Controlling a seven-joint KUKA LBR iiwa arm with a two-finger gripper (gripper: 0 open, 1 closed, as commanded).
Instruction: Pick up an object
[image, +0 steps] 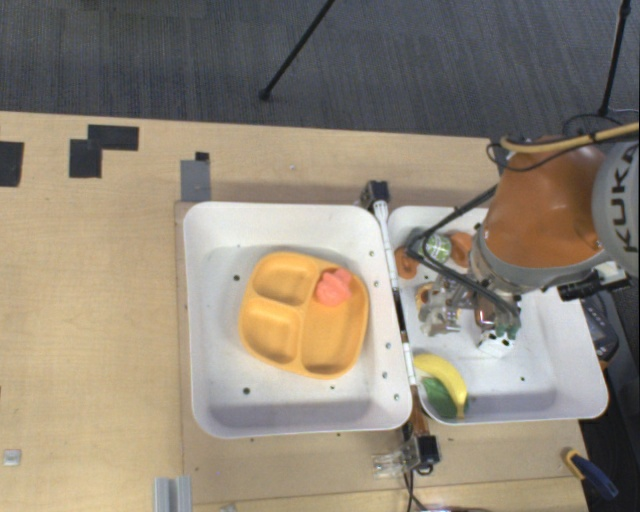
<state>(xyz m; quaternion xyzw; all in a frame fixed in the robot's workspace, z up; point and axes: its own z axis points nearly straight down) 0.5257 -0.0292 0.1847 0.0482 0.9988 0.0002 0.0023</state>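
My gripper (466, 313) hangs low over the middle of the right bin (560, 380), under the arm's orange band. A small white-and-green item (496, 344) lies just below and right of it. A yellow banana (445, 379) rests at the bin's front left corner, on top of a green object (438, 402). An orange-brown piece (407, 263) and a round green-and-white item (437, 247) lie near the bin's back left. The arm hides whatever lies directly under the gripper.
The left bin (230, 400) holds a yellow divided plate (300, 315) with a pink object (334, 287) in its upper right compartment. A raised rim (392, 290) separates the two bins. Black cables run from the arm across the right bin's back.
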